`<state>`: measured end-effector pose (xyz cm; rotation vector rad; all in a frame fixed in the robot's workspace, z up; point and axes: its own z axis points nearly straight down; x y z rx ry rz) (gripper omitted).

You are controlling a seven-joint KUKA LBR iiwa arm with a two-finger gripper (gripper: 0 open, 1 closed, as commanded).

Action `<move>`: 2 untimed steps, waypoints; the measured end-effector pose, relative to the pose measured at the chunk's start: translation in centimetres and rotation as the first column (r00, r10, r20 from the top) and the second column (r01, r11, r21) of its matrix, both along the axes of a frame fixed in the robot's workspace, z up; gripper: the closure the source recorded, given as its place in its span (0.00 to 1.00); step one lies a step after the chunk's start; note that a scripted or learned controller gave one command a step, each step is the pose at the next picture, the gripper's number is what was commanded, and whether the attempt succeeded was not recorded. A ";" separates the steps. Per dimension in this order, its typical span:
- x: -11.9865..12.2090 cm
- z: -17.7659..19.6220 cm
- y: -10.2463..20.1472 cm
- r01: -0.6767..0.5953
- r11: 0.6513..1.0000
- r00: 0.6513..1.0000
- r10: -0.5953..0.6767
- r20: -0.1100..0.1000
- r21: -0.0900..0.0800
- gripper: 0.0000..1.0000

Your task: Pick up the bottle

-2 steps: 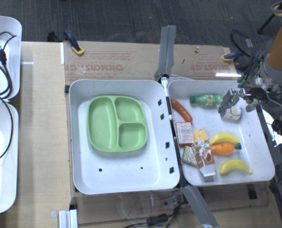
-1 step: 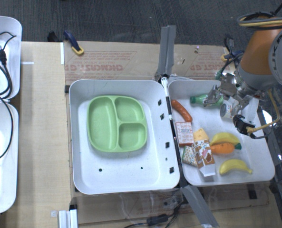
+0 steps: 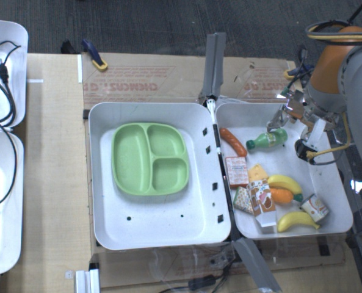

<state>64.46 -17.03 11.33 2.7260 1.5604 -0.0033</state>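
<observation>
Currently the green bottle [image 3: 266, 140] lies on its side in the right bin [image 3: 333, 221], toward the far wall, cap pointing left, near the sausage [image 3: 232, 141]. The gripper [image 3: 277, 125] sits just above the bottle's right end, seemingly touching it; whether anything is clamped cannot be told from this angle. For a good grasp, the arm should centre over the bottle's body rather than its end and close across the narrow width. Risk: the round bottle may roll toward the sausage. The green plate [image 3: 150, 159] rests in the left bin [image 3: 104, 224].
</observation>
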 end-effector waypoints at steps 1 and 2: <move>-4.1 -2.2 0.1 -0.084 0.996 0.996 0.084 -0.002 0.002 0.00; -4.1 -1.3 0.0 -0.082 0.997 0.997 0.082 -0.002 0.001 1.00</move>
